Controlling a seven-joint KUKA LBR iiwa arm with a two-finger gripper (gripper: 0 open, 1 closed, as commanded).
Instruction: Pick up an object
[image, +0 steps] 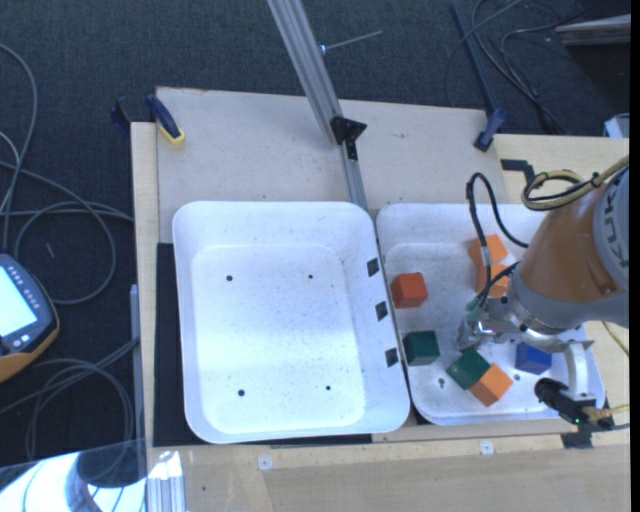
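Hovering low in rt bin, end effector (478, 335) just above green block (465, 371), finger state can't tell

Showed a pale wooden bench (250, 140) bearing two shallow white bins side by side, the left bin (275, 320) and the right bin (430, 235), touching along their inner rims. Also carried blue clamps (165, 118) on its far edge, left and right.
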